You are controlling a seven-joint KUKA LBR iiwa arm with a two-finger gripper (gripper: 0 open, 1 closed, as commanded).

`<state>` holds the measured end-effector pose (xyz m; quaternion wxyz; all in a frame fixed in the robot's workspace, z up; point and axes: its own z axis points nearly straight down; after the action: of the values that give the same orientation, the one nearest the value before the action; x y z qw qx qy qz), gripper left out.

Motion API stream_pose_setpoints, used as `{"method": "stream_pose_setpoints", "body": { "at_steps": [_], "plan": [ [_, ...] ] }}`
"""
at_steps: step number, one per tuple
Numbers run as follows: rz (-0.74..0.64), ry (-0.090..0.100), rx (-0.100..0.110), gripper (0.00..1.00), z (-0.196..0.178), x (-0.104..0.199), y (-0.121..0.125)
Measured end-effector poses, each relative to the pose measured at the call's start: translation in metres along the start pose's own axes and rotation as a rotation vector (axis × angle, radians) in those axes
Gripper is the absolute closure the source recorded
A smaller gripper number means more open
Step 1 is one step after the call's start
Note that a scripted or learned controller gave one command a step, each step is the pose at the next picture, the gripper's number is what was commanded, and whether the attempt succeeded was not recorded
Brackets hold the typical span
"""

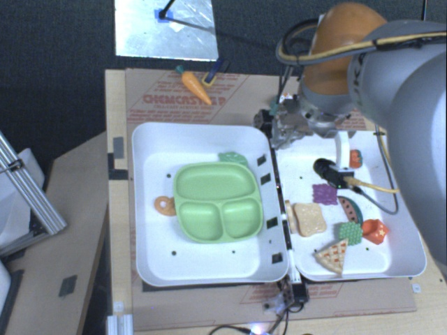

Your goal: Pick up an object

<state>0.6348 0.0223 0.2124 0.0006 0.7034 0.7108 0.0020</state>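
The gripper [285, 128], open or closed I cannot tell, sits by the bin [300, 169] rim and may clip it, missing the toast [309, 219].

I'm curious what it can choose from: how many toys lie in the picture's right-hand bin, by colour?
Purple bumpy plastic cluster: 1
Tan plastic toast slice and wedge: 2
Green textured square: 1
Red-orange plastic lumps: 2
Green-rimmed watermelon slice: 1
Total: 7
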Motion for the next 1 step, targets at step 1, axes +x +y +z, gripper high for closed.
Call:
{"method": "stream_pose_setpoints", "body": {
  "at_steps": [1],
  "plan": [
    [0.004,-0.001,0.001,1.00,-0.0044,0.0126,0.0082]
  ]
}}
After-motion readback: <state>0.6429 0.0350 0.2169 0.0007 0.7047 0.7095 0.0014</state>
